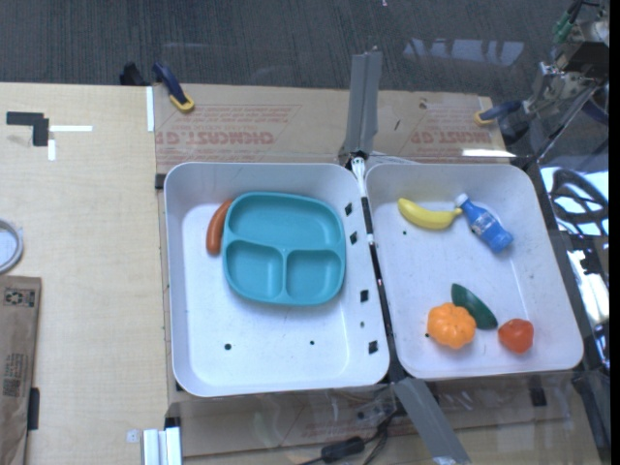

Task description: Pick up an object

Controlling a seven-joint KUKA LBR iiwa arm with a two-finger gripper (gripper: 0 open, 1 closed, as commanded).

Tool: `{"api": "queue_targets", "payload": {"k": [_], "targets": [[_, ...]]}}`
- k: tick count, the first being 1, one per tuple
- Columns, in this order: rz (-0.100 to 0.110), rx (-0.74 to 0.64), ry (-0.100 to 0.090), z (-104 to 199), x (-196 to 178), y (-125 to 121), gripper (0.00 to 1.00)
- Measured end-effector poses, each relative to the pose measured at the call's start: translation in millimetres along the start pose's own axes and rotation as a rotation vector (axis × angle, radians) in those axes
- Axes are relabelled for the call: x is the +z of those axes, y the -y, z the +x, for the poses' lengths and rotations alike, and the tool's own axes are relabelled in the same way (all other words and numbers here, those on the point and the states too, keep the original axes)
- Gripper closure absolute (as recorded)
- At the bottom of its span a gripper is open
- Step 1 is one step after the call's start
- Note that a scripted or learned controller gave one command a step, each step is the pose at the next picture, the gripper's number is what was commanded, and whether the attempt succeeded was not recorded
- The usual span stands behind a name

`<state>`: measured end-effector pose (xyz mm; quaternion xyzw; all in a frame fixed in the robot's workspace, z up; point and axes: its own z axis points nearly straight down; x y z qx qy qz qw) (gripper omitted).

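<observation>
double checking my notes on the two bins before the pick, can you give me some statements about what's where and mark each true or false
1. The teal plate lies in the left bin. True.
2. The banana lies in the left bin. False: it lies in the right bin, near the back.
3. The blue bottle lies just right of the banana. True.
4. The orange sausage sits on top of the plate. False: it lies on the bin floor along the plate's left edge.
5. The small red fruit is in the right bin, near the front. True.
6. The plate has a single undivided well. False: it is split into three compartments.
</observation>
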<state>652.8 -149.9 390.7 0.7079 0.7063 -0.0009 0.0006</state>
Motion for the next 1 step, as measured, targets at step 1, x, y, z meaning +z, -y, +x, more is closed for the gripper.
{"api": "queue_targets", "payload": {"k": [1], "targets": [[0.003,-0.003,-0.002,13.4,121.0,-6.0,1.0]]}}
